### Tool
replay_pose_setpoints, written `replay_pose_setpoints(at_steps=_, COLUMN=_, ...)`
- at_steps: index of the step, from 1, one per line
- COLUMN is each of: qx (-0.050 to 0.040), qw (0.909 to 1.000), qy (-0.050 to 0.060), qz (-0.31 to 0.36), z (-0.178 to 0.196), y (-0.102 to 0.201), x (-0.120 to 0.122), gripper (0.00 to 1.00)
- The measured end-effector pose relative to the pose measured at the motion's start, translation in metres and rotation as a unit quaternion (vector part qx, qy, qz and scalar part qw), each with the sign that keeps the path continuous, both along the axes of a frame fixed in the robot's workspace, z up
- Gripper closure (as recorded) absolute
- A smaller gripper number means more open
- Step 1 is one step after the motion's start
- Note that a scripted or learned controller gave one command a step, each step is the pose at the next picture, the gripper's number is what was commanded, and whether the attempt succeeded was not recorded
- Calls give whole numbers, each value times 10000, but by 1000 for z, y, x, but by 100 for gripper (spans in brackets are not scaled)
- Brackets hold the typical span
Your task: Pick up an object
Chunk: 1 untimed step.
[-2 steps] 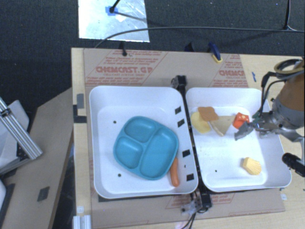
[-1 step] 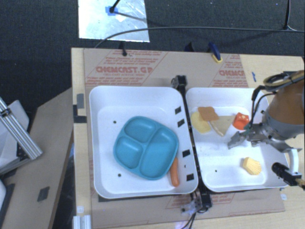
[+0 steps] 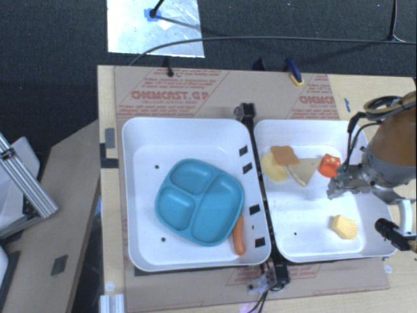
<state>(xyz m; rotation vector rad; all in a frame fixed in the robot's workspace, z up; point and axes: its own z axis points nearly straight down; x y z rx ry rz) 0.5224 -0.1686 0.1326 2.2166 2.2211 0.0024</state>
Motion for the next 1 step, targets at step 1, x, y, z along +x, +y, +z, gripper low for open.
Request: replay_pose_setpoints(at_steps=1, qx=-4, qw=10000, qy=-14, qz=10, z=64, y=-4, x=2, gripper=100)
